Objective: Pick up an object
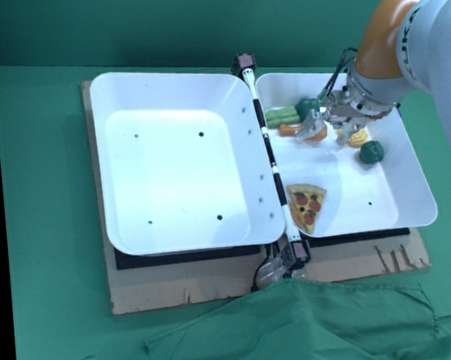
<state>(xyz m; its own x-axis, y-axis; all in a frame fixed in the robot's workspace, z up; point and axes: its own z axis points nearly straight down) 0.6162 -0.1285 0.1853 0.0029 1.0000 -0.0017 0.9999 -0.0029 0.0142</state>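
A: Start at your left. What do you see on the bench [49, 230]?

B: You have green cloth over it, and a brown cardboard sheet [180, 293] under two shallow white plastic bins. The left bin [105, 107] is the larger-looking one, with a few small dark dots on its floor.

A: And between the bins?

B: A thin black-and-white striped bar [265, 144] runs along the seam where the two bins meet, with a dark fitting at each end.

A: Move on to the right bin [415, 198].

B: Near its front left corner you'll find a flat toy pizza slice with red pepperoni rounds [306, 206], lying well apart from everything else. Toward the back, just beside the seam, lies a light green elongated toy vegetable [277, 117], touching a darker green rounded piece [307, 106]. Just in front of them sits a small orange toy piece [289, 130].

A: Where is the claw?

B: The claw [327, 127] is low over that back cluster, its tips close by the orange piece. You cannot tell from here how far apart it stands or whether it has anything. Just right of it are a yellow ridged toy [357, 136] and a dark green lumpy toy [371, 152], near each other. The grey arm with its orange band [388, 24] comes in from the right.
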